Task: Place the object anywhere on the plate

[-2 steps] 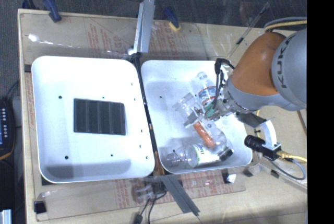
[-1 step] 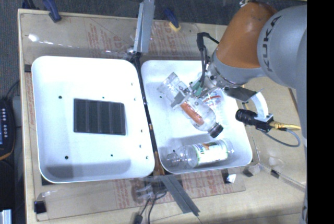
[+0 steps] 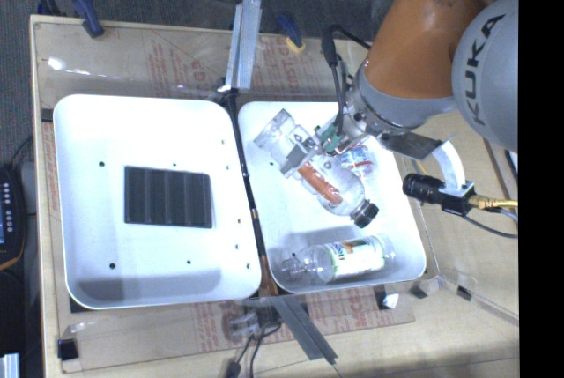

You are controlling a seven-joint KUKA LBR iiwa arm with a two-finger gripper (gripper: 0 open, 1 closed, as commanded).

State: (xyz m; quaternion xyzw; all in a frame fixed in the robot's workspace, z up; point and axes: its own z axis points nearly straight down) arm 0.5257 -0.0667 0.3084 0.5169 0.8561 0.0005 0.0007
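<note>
Over the right bin [image 3: 401,226], claw [image 3: 304,158] touches a clear bottle [image 3: 339,187].

Bright, even overhead light glares off the white bins [image 3: 141,116]; focus slightly soft throughout.

two white bins [image 3: 145,116] [image 3: 401,235], one dark plate [image 3: 167,196], two clear plastic bottles [image 3: 339,187] [image 3: 339,259]
</note>
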